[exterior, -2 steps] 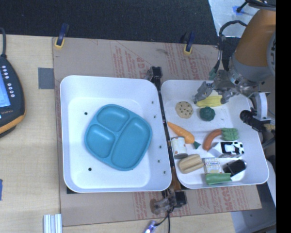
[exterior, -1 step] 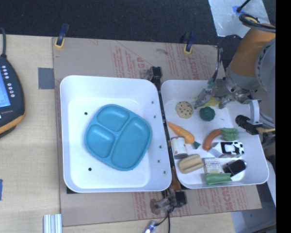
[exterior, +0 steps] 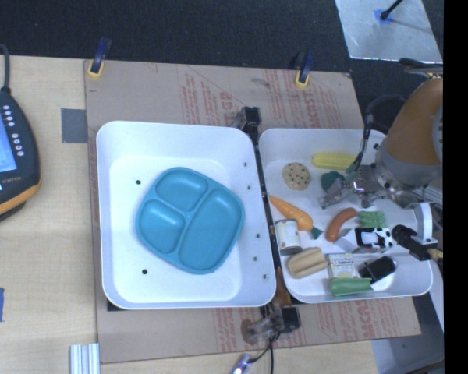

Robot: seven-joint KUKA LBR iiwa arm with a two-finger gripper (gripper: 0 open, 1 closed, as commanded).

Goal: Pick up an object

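Observation:
The right bin (exterior: pixel 274 148) holds several toy foods: a chocolate-chip cookie (exterior: pixel 296 175), a yellow piece (exterior: pixel 334 160), a dark green piece (exterior: pixel 330 181), an orange carrot (exterior: pixel 290 209), a red sausage (exterior: pixel 342 222), a bread roll (exterior: pixel 306 262) and a black-and-white cow (exterior: pixel 372 238). My gripper (exterior: pixel 345 192) reaches in from the right and hangs low over the middle of this bin, just right of the dark green piece and above the sausage. The grey wrist and orange band (exterior: pixel 418 127) hide the bin's far right part.
The left bin (exterior: pixel 109 209) holds a blue divided plate (exterior: pixel 189 220). A small can (exterior: pixel 287 236), a printed box (exterior: pixel 342 265), a green cucumber (exterior: pixel 349 287) and a black item (exterior: pixel 377 269) lie along the right bin's front. A handheld pendant (exterior: pixel 4 158) rests at the far left.

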